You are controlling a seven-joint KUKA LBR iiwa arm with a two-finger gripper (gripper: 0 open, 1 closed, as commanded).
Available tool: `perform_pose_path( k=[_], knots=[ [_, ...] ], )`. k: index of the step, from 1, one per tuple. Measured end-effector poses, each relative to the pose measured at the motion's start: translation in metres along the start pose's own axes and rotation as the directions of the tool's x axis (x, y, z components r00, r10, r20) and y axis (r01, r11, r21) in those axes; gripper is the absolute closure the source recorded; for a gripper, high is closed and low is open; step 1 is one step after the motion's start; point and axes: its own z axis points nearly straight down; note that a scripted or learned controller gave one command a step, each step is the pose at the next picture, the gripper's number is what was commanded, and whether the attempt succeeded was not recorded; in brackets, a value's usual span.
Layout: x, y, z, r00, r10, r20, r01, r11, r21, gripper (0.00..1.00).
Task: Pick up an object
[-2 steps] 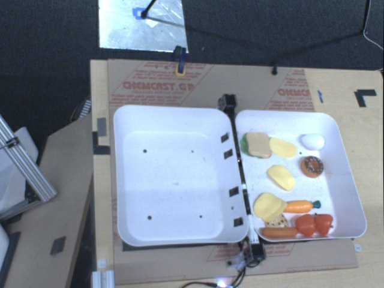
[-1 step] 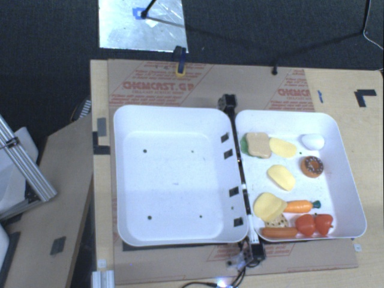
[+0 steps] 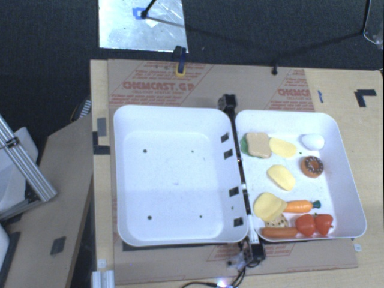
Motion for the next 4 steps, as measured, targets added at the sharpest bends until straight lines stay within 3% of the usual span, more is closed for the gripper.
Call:
perform_pose_path(
  k=[1,2,3,4],
  knots=[
    [0.023,0.033,0.0,1.0,0.0,-0.001,0.0,1.0,0.001,1.0],
    [-0.047,0.03,0.028,1.0,0.012,0.001,-0.012,1.0,0.006,1.0],
    [-0.042,0.031,-0.002,1.0,0.003,0.001,-0.003,1.0,0.0,1.0],
    [-0.002,0.029,0.184,1.0,0.002,-0.006,-0.002,1.0,0.019,1.0]
  ],
)
